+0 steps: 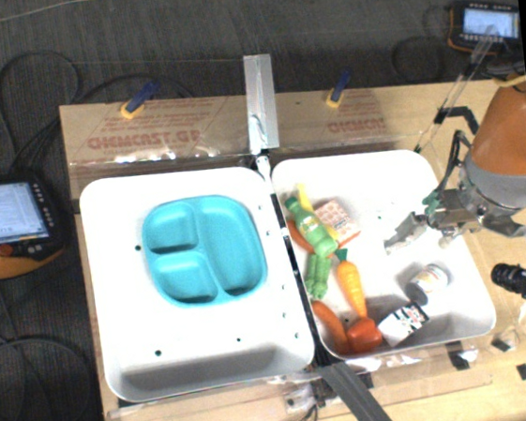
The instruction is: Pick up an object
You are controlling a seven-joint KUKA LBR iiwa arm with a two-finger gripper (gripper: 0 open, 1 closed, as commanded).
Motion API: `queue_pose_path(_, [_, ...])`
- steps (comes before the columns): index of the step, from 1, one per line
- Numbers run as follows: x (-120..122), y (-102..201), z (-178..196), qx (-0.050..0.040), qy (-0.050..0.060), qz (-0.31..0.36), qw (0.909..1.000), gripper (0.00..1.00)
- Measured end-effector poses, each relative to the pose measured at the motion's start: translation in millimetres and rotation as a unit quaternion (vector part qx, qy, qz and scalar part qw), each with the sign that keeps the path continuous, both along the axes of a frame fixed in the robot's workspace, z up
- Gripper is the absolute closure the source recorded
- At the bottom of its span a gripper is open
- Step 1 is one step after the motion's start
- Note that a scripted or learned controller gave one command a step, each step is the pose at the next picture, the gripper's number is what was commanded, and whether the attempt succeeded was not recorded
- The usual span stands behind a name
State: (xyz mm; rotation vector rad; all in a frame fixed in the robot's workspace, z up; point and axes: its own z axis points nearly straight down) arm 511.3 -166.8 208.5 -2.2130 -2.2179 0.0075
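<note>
Pincer [400, 236] hovering over bare floor in the right bin [465, 328], fingers parted, nothing between them; grey arm with orange band [508, 141] entering from the right. Nearest the camera along the bin's front: a black-and-white box [406, 322], a red piece [360, 335], then a small white jar [429, 278] just below the pincer. Farther back by the left wall: an orange carrot [350, 285], green pieces [311, 237], a pink packet [333, 216]. In the left bin [129, 362], well apart: a turquoise divided tray [204, 248]. Beyond, two clamps [140, 98] on the cardboard-backed bench edge.
</note>
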Motion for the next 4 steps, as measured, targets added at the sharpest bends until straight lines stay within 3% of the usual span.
queue_pose_path(1, [6, 53, -116, -0.0016, -0.003, 0.043, 0.9991, 0.0])
queue_pose_path(2, [2, -3, -116, -0.0008, -0.002, -0.035, 0.9994, 0.0])
queue_pose_path(3, [1, -2, -111, 0.0002, 0.002, -0.035, 0.9994, 1.0])
queue_pose_path(4, [-13, 36, -14, -0.002, 0.001, -0.069, 0.9976, 1.0])
